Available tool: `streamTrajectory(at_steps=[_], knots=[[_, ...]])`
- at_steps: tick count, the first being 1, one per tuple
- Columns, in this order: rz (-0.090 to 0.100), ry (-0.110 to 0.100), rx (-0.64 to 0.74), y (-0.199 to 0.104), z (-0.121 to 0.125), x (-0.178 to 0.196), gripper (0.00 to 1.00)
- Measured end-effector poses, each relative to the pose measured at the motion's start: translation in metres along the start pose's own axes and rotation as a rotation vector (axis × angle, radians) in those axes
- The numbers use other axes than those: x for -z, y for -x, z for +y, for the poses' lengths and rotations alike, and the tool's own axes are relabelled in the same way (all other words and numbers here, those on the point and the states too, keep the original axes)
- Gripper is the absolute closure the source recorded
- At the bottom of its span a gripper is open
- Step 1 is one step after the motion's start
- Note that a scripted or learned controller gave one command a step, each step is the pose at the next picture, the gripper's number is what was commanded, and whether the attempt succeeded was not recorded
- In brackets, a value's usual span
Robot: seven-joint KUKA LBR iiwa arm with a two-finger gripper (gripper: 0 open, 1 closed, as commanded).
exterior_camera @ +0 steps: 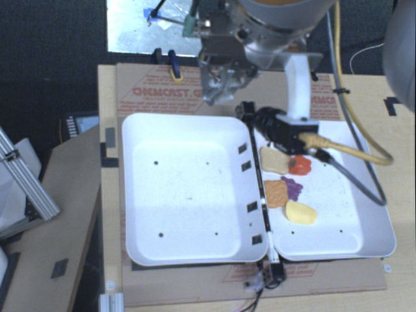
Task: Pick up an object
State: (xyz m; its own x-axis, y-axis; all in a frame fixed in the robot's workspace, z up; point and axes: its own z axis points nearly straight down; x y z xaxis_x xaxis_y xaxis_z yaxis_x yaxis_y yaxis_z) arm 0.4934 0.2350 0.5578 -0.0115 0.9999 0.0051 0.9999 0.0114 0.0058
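While the gripper [221,86] hangs high above the left bin's [140,174] far rim, nothing shows between its tips. Toys cluster in the right bin [351,239]: tomato [299,165], lemon [301,212]. Approach step; next, swing right and descend.

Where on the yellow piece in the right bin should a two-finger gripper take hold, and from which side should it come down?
Judging from the camera view, grip the yellow piece across its narrow middle, coming straight down from above. It lies flat and rounded, longer one way, so fingers closing across the short span should fit. Its lower and right sides face bare bin floor; the orange piece and purple piece crowd its upper left.
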Motion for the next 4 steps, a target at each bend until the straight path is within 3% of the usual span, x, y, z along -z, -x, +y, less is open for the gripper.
streamTrajectory(at_steps=[1,2,3,4], knots=[[0.002,0.001,0.004,0.000,0.000,0.011,1.00],[0.001,0.001,0.005,0.000,0.000,0.011,0.00],[0.003,0.003,0.008,-0.001,0.000,0.022,1.00],[-0.012,-0.019,-0.012,0.003,0.026,-0.149,1.00]])
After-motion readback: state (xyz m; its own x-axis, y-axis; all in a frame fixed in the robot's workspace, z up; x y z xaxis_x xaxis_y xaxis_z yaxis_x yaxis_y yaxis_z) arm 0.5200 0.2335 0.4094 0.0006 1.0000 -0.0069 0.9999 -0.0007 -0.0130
